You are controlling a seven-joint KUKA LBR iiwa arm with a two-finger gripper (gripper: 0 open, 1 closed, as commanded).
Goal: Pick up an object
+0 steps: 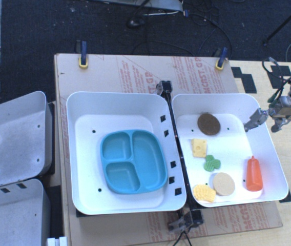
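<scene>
Flanking cheese wedge (199,148): brown disc (208,124), green piece (212,163); orange bottle (253,173) apart.

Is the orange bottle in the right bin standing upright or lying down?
Lying down: the orange bottle rests lengthwise on the right bin floor, cap toward the far side.

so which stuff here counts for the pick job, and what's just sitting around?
In play:
two-finger gripper at the right white bin
round brown cookie
yellow cheese wedge
green broccoli piece
round tan biscuit
yellow corn piece
orange bottle

Lying about:
blue divided plastic tray in the left white bin
</scene>
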